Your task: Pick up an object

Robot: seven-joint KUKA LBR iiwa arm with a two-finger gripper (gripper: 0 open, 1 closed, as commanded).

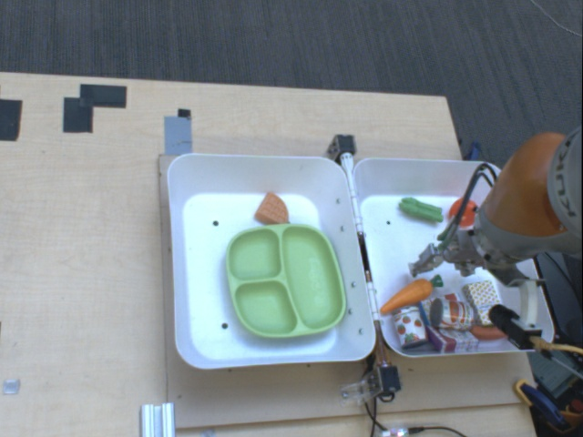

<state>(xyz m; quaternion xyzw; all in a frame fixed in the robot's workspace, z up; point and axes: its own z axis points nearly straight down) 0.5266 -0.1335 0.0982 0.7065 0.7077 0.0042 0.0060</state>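
My gripper (435, 264) is low in the right bin (387, 230), just above and to the right of an orange carrot (407, 295) lying on the bin floor. The view does not show anything held in it. Behind it the grey arm with its orange band (533, 189) reaches in from the right. A green pickle-shaped piece (420, 209) and a small red-orange item (461, 211) lie toward the back of this bin. A small can (453, 312), a checkered white packet (483, 294) and a purple box (412, 326) crowd the front.
The left bin (178, 244) holds a green three-part plate (287, 280) and a brown-orange wedge (271, 209) behind it. A ridge (357, 235) divides the two bins. Dark markers (91, 106) sit on the bench at far left. Cables lie at the front right.
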